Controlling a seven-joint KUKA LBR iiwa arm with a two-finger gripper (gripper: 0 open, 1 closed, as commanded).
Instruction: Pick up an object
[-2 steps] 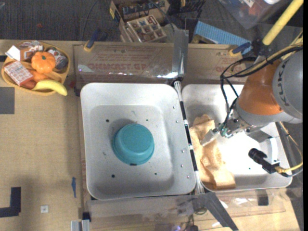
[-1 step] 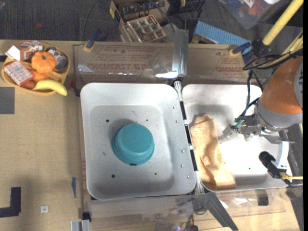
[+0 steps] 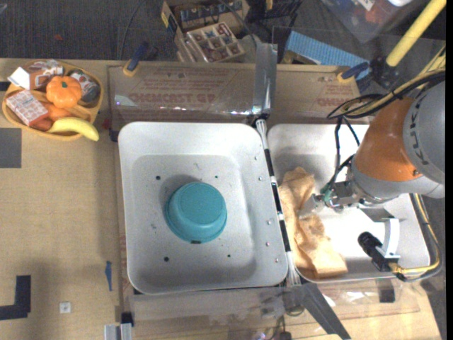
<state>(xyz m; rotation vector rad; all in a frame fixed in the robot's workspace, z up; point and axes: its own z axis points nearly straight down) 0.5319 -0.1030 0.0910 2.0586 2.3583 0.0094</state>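
The bench (image 3: 56,225) is lying under everything, its tan top showing widest toward nine o'clock. Two white bins are sitting on it side by side: the left bin (image 3: 134,161) is taking up the centre, and the right bin (image 3: 297,140) is sitting at three o'clock, their rims touching along a shared edge. The grey arm (image 3: 417,147) with its orange band is reaching in from three o'clock over the right bin. A teal bowl (image 3: 197,212) is resting upside down near the middle of the left bin, well apart from the arm. A crumpled tan cloth (image 3: 311,239) is lying along the right bin's nine o'clock wall, running down toward six o'clock. A basket (image 3: 14,108) of toy food, with an orange pumpkin and a banana, is sitting at ten o'clock on the bench. The gripper (image 3: 327,197) is hovering at the cloth's three o'clock edge; whether it is touching the cloth is unclear.
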